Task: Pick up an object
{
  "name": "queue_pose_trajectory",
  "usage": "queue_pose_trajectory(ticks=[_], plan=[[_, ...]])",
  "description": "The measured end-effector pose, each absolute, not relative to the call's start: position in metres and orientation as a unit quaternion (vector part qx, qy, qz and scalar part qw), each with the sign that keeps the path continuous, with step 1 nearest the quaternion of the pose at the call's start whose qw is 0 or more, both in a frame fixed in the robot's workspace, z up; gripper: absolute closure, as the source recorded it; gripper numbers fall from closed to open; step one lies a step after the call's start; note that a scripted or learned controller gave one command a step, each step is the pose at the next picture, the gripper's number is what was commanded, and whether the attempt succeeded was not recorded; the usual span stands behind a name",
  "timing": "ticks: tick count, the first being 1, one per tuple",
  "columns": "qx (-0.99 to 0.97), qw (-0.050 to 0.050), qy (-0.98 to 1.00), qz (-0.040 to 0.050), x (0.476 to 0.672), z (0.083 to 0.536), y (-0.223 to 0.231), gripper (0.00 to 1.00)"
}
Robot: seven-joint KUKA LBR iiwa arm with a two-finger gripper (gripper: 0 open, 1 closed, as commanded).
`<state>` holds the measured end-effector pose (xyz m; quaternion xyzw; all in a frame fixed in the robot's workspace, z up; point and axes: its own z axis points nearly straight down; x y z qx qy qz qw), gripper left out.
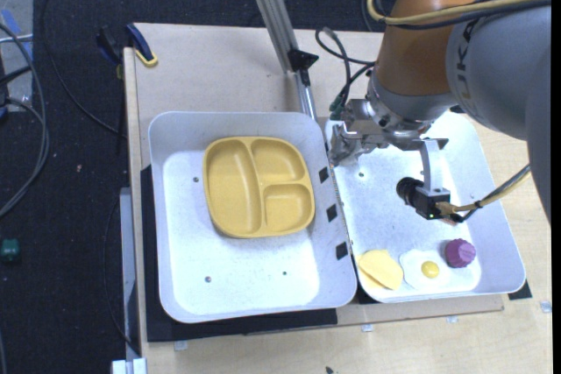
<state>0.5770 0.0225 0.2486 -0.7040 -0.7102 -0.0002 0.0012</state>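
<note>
While our hand [351, 140] hovers at the right bin's [491, 188] far-left corner (its opening we cannot tell), toy food — purple piece [459, 253], fried egg [427, 268] — lies well apart; closing here risks grasping nothing.

Almost nothing here can be read. The one trace of lettering sits on the grey metal arm casing [504, 57] at the upper right of the frame, just beside the orange band: dark capital letters running down its edge (likely the maker's name, but cut off and too blurred to spell out). The white bins, the tray and the small objects carry no legible label, number or sign.
</note>
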Motion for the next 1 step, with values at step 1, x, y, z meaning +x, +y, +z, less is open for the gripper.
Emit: queue_pose_trajectory(ticks=[1], plan=[[-0.705, 0.002, -0.710, 0.0010, 0.5572, 0.2334, 0.0673, 1.00]])
